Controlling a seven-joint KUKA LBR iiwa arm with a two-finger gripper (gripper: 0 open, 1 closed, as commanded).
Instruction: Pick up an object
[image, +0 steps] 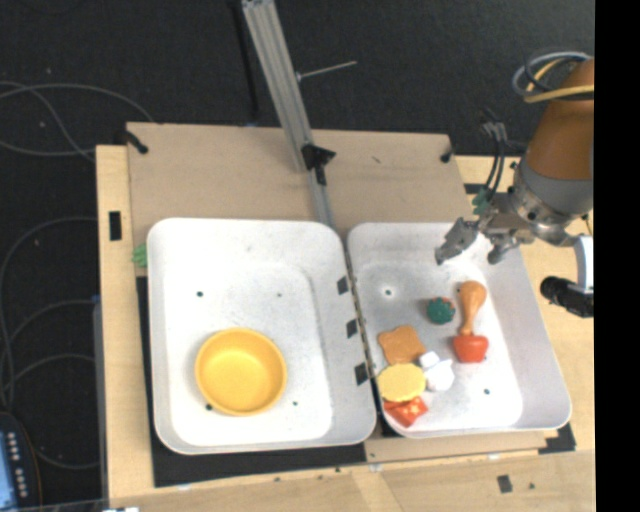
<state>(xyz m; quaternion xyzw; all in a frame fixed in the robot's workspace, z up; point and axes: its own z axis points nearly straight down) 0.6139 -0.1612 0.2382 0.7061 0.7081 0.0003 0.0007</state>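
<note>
My gripper (472, 247) hangs open above the far part of the right bin (400, 255), with nothing between its fingers. Below it in that bin lie a small green ball (439, 310), an orange drumstick (470, 303) and a red pepper-like piece (471, 348). Toward the bin's near left are a toast slice (401, 343), a yellow burger-like disc (401, 381), a small white piece (437, 372) and a red piece (408, 410). A yellow bowl (240, 371) sits in the left bin (250, 260).
A grey metal pole (285, 95) rises from behind the seam between the bins. The arm's orange band (560, 130) stands at the right. A black knob (565, 295) sticks out by the right bin's right rim.
</note>
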